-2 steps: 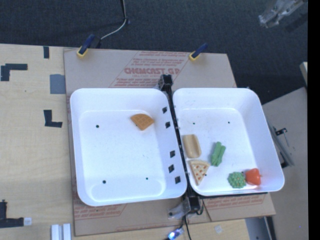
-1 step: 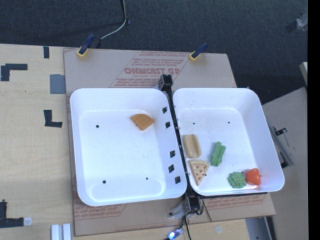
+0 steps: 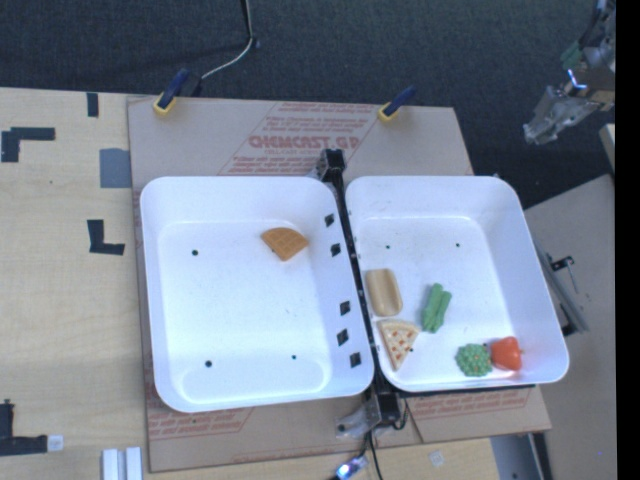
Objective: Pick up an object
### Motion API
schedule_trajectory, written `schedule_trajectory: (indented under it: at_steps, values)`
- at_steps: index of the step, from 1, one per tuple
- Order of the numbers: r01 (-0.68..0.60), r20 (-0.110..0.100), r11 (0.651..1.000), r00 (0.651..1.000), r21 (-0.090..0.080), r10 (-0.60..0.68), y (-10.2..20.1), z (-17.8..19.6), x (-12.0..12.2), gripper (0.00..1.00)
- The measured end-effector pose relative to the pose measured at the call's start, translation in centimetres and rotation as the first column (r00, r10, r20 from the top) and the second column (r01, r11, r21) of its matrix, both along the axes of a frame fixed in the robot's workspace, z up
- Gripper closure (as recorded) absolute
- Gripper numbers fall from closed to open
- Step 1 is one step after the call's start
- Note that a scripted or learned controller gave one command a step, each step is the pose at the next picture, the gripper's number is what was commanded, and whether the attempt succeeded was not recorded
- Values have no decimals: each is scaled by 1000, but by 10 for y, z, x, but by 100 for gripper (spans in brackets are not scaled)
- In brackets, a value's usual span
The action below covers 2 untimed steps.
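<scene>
White plastic, two shallow bins side by side on a brown cardboard sheet (image 3: 300,143), which lies on the bench.

Count, left bin (image 3: 165,268): one item, an orange-brown wedge (image 3: 285,243), lying toward the far right part of the floor, near the divider but not touching it. The remaining floor around it is bare, so there is wide room on its left and near sides.

Count, right bin (image 3: 500,218): five items, all in the near half.
- One tan bread piece (image 3: 383,291), against the left wall.
- One triangular waffle-patterned slice (image 3: 398,342), just below the bread, close to it, also at the left wall.
- One green pod (image 3: 435,308), upright in the frame, a little apart from the bread.
- One green leafy lump (image 3: 474,359) and one red piece (image 3: 507,353), touching each other, tucked into the near right corner.
The far half of this bin's floor is open.

Two clamps, blue with yellow tips, hold the cardboard's far edge: one at left (image 3: 172,90), one at right (image 3: 397,101).

Gripper (image 3: 560,108): high at the far right, over dark floor, well outside both bins and well apart from every item. Nothing is seen held. Too blurred and small to tell whether its fingers are apart or together.
</scene>
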State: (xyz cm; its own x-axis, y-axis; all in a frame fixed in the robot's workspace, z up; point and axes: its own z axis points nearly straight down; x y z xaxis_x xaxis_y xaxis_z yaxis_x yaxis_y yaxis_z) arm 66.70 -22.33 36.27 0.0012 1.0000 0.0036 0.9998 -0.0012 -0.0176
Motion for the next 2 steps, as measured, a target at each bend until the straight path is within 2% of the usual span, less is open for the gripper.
schedule_trajectory:
  at_steps: [1, 2]
  values:
    - [-3, 28, 1000, 1000, -8, 4, 1, 121, -10, 100]
    - [-3, 23, 1000, 1000, -7, 3, 1, 176, 2, 100]
